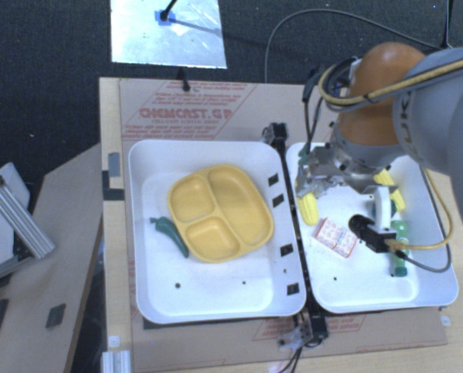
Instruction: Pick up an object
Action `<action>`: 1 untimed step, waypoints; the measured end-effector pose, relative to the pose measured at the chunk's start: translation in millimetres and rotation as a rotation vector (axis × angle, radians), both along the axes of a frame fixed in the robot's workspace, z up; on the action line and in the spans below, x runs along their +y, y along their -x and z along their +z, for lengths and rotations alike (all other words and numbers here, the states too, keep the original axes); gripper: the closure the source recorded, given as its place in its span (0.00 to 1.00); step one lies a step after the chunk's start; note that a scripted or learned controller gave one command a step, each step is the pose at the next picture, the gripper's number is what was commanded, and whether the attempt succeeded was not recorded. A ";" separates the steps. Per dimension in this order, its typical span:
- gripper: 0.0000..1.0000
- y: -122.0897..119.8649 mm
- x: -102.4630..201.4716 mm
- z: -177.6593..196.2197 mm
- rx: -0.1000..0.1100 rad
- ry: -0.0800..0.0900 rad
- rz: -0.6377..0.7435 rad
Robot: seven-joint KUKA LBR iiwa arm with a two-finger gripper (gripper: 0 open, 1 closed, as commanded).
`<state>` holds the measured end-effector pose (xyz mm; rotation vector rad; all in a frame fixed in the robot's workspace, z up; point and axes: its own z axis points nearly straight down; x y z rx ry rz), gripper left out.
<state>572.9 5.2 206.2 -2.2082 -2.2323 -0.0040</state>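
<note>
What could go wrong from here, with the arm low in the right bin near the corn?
1. The gripper sits by the divider; it could strike the bin wall.
2. The yellow corn cob lies against that wall, so a grasp may slip or merely push it.
3. The small card and green item lie close by and could be knocked about.
</note>
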 end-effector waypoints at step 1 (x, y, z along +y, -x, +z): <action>1.00 13.1 59.0 15.0 -0.001 0.000 0.001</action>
